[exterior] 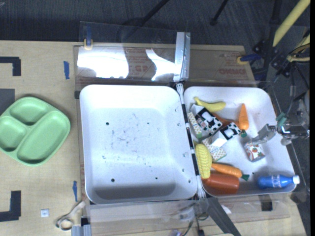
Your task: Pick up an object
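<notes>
The right bin (266,95) at centre right holds a banana (210,103), carrot (243,116), corn cob (203,160), blue bottle (276,181) and a small carton (254,151). The gripper (290,129) sits at the bin's right edge; its fingers' state cannot be told. A green tray (32,130) lies far left.

We see a robotics lab: 2 white bins (130,141) on a taped bench (39,68), tripod legs (224,4) at 12 o'clock.

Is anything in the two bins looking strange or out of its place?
All the items crowd the right bin, heaped along its left wall: banana, corn, carrots. The blue bottle lies on its side. Nothing looks spilled or broken.
</notes>
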Robot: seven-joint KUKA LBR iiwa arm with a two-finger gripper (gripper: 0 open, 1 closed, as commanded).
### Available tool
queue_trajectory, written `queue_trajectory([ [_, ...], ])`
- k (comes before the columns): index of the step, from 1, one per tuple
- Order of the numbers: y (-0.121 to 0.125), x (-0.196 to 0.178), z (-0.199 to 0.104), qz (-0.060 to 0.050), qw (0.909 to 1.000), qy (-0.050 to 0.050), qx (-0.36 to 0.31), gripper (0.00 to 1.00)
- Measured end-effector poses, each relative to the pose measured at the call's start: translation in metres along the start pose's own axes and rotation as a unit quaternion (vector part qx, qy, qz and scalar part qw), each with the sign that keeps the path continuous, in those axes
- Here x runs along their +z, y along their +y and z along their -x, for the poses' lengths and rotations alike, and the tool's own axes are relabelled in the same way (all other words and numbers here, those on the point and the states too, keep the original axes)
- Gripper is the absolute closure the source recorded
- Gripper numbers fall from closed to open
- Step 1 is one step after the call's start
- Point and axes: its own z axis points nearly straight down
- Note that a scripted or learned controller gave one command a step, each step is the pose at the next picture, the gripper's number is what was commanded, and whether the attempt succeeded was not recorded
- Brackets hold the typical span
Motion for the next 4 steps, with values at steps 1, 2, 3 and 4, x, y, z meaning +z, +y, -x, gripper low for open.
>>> queue_trajectory([
  [1, 0.054, 0.078, 0.000, 0.001, 0.9993, -0.001, -0.038, 0.00],
  [2, 0.093, 0.133, 0.009, 0.003, 0.9999, -0.002, -0.017, 0.00],
  [3, 0.062, 0.155, 0.043, 0.008, 0.9997, 0.006, 0.021, 0.00],
  [4, 0.060, 0.148, 0.049, 0.007, 0.9997, 0.001, 0.025, 1.00],
])
